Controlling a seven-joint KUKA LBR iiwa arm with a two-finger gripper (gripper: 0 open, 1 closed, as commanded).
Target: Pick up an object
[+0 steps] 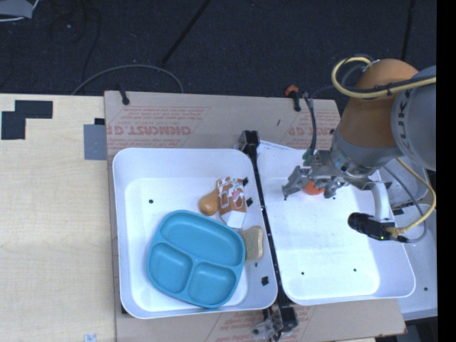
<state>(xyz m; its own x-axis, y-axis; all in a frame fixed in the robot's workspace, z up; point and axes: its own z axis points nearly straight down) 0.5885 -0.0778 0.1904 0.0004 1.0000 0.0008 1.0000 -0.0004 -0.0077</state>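
My gripper (311, 188) hangs over the back part of the right bin (342, 276), and a small orange-red object (312, 187) shows between its fingers (292, 189), which stand spread to either side of it. Whether they grip it I cannot make out. In the left bin (132, 212) lies a blue divided plate (197, 257). Behind the plate are a brown rounded piece (208, 204), a red-and-white patterned item (231, 195) and a tan piece (253, 242) close to the bin's right wall.
A black divider (262, 219) runs between the two bins. Cardboard (185, 123) lies under the bins at the back. A black cable part with a lit tip (370, 226) hangs beside the arm over the right bin.
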